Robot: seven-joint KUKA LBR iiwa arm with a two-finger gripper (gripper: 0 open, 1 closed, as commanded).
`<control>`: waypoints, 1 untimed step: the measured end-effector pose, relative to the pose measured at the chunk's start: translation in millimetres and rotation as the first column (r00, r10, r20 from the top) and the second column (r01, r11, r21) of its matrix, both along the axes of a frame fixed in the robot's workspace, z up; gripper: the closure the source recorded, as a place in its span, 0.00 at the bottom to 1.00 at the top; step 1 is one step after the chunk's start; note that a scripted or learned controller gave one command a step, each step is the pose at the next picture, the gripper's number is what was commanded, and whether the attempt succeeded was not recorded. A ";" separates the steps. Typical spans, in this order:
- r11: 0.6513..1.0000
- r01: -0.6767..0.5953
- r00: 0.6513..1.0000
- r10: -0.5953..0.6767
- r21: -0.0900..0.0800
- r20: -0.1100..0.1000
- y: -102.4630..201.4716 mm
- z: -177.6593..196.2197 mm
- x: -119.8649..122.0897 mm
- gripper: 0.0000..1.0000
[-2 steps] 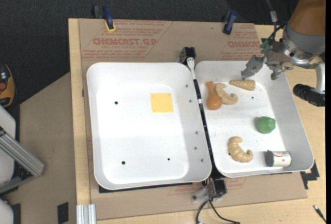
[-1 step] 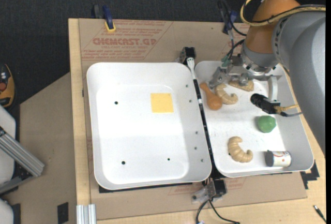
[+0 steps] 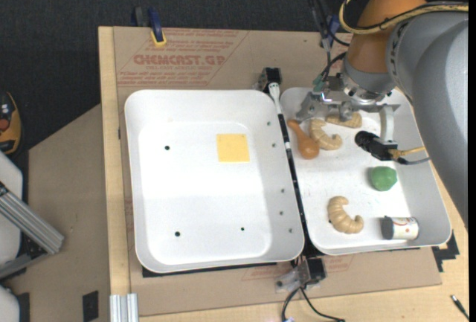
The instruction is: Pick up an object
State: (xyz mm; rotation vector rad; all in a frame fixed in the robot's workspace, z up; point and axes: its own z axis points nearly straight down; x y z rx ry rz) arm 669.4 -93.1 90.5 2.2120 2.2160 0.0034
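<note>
We see two bins, the left bin (image 3: 149, 187) and the right bin (image 3: 416, 201), both of smooth white plastic with a faint sheen. Under them lies a brown board (image 3: 186, 49), matt like cardboard, printed in red. The arm (image 3: 439, 68) looks like smooth grey painted metal, its orange band (image 3: 383, 27) glossy. In the left bin the yellow square (image 3: 233, 148) is flat and matt. In the right bin the green lump (image 3: 383, 178) is matt, and the near croissant (image 3: 344, 214) looks ridged and dull.
</note>
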 end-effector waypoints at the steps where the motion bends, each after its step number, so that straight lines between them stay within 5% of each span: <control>1: 1.000 0.001 1.000 -0.001 0.003 -0.001 -1.0 -0.4 -6.8 0.00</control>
